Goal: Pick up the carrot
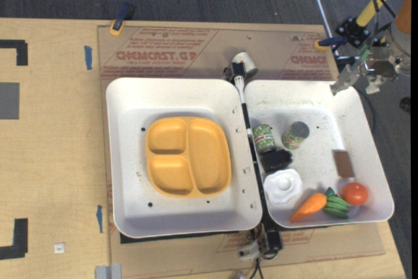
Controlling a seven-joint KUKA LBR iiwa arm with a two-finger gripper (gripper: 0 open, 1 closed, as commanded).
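Claw far from carrot, nothing in it.
Camera view: carrot [309,204] lies at near edge of right bin [366,140], touching white bottle [282,186]; claw [341,83] hangs over bin's far right corner, well apart, opening unreadable.

My one fixed camera looks down at a slant on both white bins [124,140], bench-wide.
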